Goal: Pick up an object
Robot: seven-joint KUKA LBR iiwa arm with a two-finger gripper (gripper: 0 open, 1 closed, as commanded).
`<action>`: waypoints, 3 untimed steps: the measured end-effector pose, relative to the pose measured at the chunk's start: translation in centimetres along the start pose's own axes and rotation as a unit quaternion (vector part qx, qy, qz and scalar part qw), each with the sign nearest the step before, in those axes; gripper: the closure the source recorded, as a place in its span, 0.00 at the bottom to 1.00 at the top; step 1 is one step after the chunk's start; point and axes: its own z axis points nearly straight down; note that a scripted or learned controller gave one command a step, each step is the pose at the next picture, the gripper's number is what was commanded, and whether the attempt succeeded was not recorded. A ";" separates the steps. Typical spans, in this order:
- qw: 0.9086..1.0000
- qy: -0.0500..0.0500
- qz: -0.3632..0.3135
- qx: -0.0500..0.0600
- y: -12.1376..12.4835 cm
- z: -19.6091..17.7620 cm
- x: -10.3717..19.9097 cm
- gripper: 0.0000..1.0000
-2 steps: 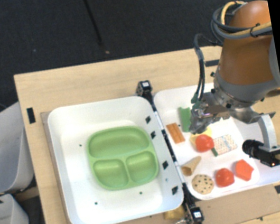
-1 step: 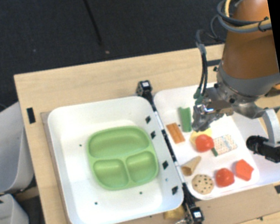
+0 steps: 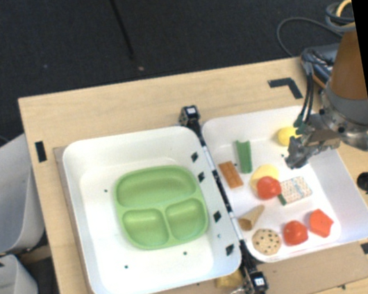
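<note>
Right of centre frame: dark two-finger pincer (image 3: 296, 157) low over the right-hand shallow white bin (image 3: 346, 209), fingers' spread impossible to tell, nothing visibly between them. Just beside it, lower left: round red plastic toy (image 3: 269, 187) touching a yellow rounded piece (image 3: 262, 173). Upper left of pincer: small yellow ball (image 3: 286, 135). Left bin (image 3: 99, 263): green three-compartment plastic tray (image 3: 160, 205).

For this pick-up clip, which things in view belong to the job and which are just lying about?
Belongs to the job:
gripper, low over the right bin
yellow ball beside it
yellow piece, red ball, patterned block nearby

Lying about:
green divided plate in the left bin
cookie
green bar
</note>
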 end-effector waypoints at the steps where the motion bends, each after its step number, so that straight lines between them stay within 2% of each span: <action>1: 1.000 0.001 -0.001 0.002 -2.2 7.2 -4.3 1.00; 2: 1.000 0.000 -0.006 -0.009 -1.8 -6.1 -2.3 1.00; 3: 1.000 0.004 -0.010 0.004 -2.1 4.9 9.4 1.00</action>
